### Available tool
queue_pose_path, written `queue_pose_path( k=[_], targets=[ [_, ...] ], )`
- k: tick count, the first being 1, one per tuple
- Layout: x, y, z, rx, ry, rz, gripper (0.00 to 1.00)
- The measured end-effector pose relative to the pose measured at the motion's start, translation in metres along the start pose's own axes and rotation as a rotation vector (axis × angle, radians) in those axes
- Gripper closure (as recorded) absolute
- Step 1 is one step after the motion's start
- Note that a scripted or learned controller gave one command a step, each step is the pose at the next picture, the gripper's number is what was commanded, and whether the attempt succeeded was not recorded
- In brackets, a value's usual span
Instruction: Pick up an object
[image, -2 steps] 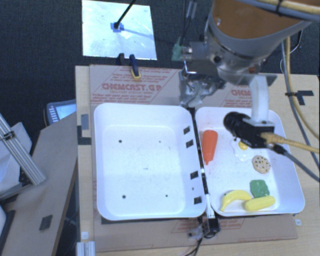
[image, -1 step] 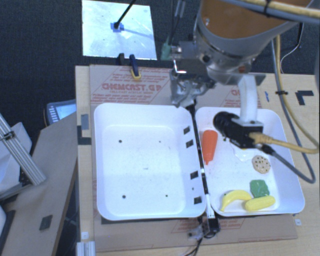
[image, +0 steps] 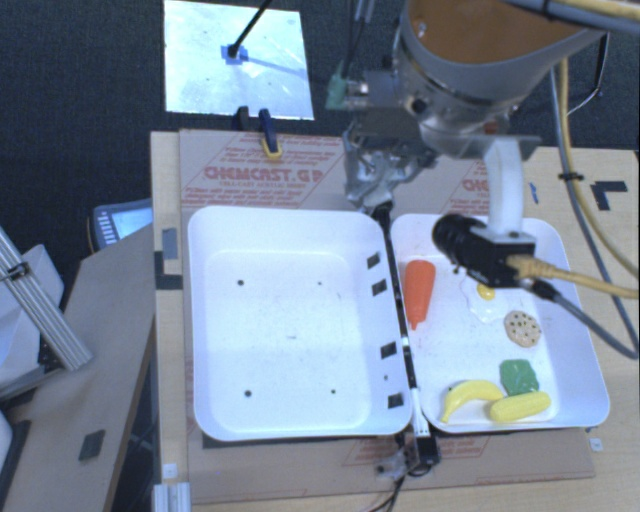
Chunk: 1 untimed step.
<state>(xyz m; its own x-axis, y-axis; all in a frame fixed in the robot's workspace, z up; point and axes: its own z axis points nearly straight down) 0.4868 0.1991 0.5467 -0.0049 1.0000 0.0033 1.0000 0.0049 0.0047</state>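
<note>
1. At the far left, the left bin (image: 290, 330) sat on a cardboard sheet (image: 250, 172) printed in red. Its white floor was lightly speckled.
2. Small dark tabs (image: 388, 350) ran along the seam where the two bins met.
3. The gripper (image: 378, 195) hung over the far end of that seam, above the back rims of both bins and well apart from every toy. Nothing was visible in its grasp. Whether it was spread or pressed together could not be told from this angle.
4. In the right bin (image: 575, 300), just right of the seam, lay an orange carrot (image: 417, 290). Its thick end pointed to the back and its tip to the front.
5. A yellow banana (image: 468, 395) lay near the front wall, curving upward at its left end.
6. A small fried egg (image: 484, 298), white with a yellow yolk, lay near the carrot's right side, in the middle of the bin.
7. A green piece (image: 518, 375) sat just behind the right end of the banana.
8. A yellow oblong piece (image: 522, 406) lay just in front of the green piece, and its left end met the banana.
9. A round speckled cookie (image: 521, 327) lay flat between the egg and the green piece, apart from both.
</note>
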Motion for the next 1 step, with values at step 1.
queue_pose_path(
  k=[1],
  targets=[
    [-0.0101, 0.0042, 0.0126, 0.004, -0.003, 0.005, 1.0]
  ],
)
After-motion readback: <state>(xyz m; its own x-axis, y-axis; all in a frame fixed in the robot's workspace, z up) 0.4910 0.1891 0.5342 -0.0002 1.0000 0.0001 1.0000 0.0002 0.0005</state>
